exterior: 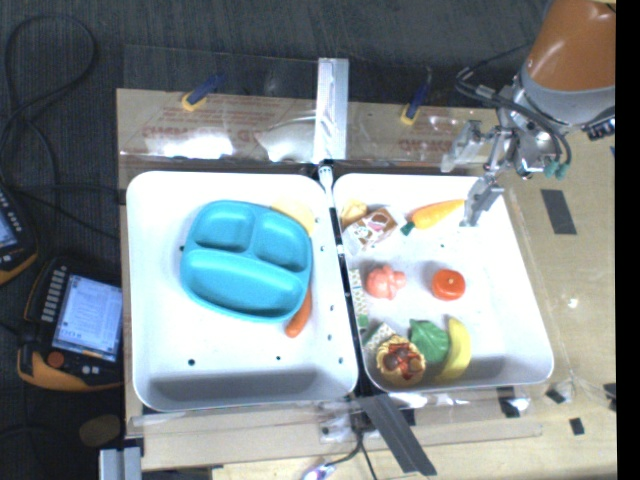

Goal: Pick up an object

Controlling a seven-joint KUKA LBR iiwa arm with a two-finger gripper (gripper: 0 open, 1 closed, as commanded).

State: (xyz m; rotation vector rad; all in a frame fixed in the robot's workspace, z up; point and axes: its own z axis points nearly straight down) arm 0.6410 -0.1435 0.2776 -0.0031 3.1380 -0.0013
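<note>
The toy carrot (437,212) is lying near the back of your right bin (530,298). Your gripper (480,203) is hovering just beside its tip, jaws slightly parted and gripping nothing.

The arm (570,43) is a rounded orange band over a grey collar. Below it hangs a silver-grey metal tool (480,193) with thin dark cables and small teal fittings.
</note>
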